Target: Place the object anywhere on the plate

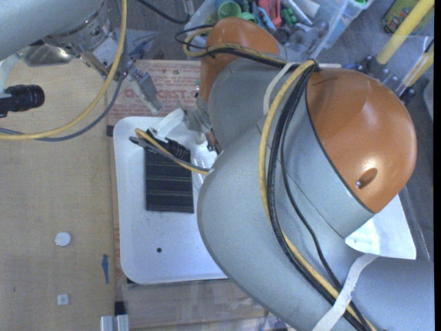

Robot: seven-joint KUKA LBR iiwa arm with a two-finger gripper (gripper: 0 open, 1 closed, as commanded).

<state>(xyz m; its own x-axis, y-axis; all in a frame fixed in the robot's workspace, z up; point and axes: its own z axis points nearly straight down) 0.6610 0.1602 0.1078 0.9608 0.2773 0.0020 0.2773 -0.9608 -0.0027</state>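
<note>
1. We see the grey arm [296,205] across the right and centre of the frame, its large orange joint cap [365,136] at the right and a second orange cap [238,36] near the top centre.
2. A yellow cable [265,150] and a black one run along the arm's body.
3. The arm covers the gripper, so we cannot tell its state.
4. A shallow white bin [138,254] lies in the lower left-centre of the frame, its right part hidden under the arm.
5. In that bin lies a dark ribbed rectangular block [167,179], flat on the bin floor in the bin's upper half, its right edge just beside the arm.
6. A small dark speck [159,249] sits on the bin floor below the block, well apart from it.
7. We cannot make out a plate, nor which item is the task's object.
8. The wooden counter [48,185] fills the left of the frame; a small white disc [63,239] lies on it at the lower left.
9. A clear tub of colourful toys [289,5] sits at the top of the frame, beyond the bins.
</note>
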